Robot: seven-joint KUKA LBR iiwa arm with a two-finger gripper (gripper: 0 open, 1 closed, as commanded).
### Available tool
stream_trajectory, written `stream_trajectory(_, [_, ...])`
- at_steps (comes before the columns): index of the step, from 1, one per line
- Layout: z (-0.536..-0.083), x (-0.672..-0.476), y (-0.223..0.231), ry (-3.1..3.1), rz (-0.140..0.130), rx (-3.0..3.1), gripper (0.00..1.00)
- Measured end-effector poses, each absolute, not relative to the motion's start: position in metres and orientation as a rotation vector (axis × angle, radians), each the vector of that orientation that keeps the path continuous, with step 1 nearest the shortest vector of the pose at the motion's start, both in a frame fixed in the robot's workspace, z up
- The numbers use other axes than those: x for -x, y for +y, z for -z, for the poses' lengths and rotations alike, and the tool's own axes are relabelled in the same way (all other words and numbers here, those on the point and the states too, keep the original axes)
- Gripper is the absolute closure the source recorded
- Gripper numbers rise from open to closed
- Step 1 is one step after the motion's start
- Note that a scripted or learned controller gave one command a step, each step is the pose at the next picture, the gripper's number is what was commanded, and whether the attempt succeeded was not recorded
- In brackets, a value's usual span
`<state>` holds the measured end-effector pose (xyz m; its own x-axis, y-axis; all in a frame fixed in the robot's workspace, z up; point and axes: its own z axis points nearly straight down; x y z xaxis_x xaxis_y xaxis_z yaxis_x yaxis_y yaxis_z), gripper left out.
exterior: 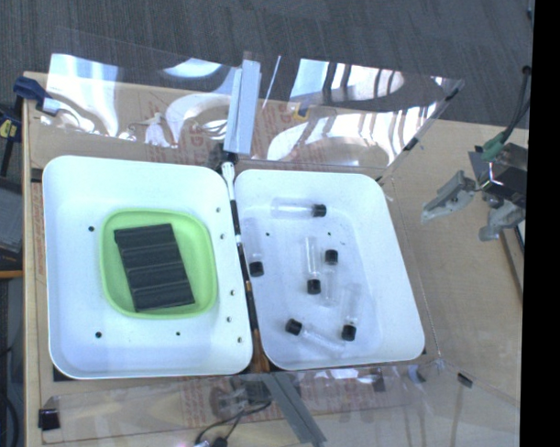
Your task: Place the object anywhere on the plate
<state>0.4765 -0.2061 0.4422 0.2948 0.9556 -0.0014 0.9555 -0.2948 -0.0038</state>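
A dark ridged block (154, 267) was seen lying on the green plate (198, 247) in the left bin (68, 256). The gripper (473, 202) was parked off right of the right bin (388, 268) (fingers spread, nothing between them), clear vials (299, 209) left scattered there.

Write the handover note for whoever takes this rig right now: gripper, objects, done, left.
Gripper: off to the right of both bins, over the bench, holding nothing.
Green plate: in the left bin, with a dark ribbed block lying on it.
Clear vials with black caps: scattered in the right bin.
Done: no vial is on the plate.
Left: pick a vial and set it on the plate.
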Motion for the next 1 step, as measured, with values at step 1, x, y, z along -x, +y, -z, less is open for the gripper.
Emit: stream_trajectory(1, [-0.4424,-0.4767,-0.2044,-1.782,-0.005,2.585,0.0])
